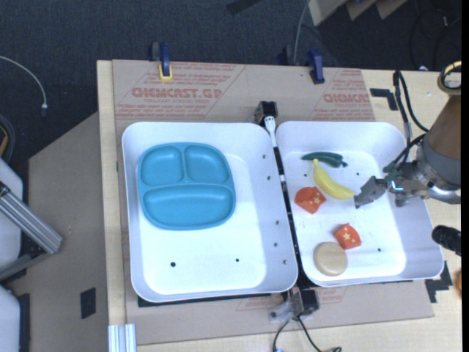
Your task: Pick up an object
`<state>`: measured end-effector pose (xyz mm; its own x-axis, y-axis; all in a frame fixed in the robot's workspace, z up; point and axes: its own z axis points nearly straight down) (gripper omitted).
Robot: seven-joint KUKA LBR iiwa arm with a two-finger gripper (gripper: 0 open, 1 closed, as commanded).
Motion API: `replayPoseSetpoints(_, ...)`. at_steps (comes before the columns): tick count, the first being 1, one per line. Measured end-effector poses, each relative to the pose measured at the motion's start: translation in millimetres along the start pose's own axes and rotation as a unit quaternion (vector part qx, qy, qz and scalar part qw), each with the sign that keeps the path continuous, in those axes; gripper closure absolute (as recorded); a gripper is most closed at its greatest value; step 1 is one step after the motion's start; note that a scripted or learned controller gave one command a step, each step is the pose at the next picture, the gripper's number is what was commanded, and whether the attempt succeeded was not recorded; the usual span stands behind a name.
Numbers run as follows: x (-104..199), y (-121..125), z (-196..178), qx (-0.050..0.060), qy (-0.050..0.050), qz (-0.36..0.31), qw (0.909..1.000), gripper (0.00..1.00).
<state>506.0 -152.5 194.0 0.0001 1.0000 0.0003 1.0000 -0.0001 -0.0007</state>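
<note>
Tan bun [330, 259] sits nearest in the right bin [410, 266], then red pieces [348, 236], then the banana [330, 182]. Gripper [366, 194] hovers just beside the banana, grasping nothing, finger spread unclear. Approach underway; next, descend squarely over it.

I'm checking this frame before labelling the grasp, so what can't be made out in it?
- Gripper: small and dark in the camera view; whether it is open or shut cannot be told.
- Arm: cut off by the right edge.
- Green item above the banana: too small to identify.
- Right bin: its right rim is hidden behind the arm.
</note>
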Motion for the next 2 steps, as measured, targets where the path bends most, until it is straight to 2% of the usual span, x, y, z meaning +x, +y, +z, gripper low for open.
replayPoseSetpoints(2, 1, -3, 89, 0.003, 0.001, 0.0, 1.0, 0.0)
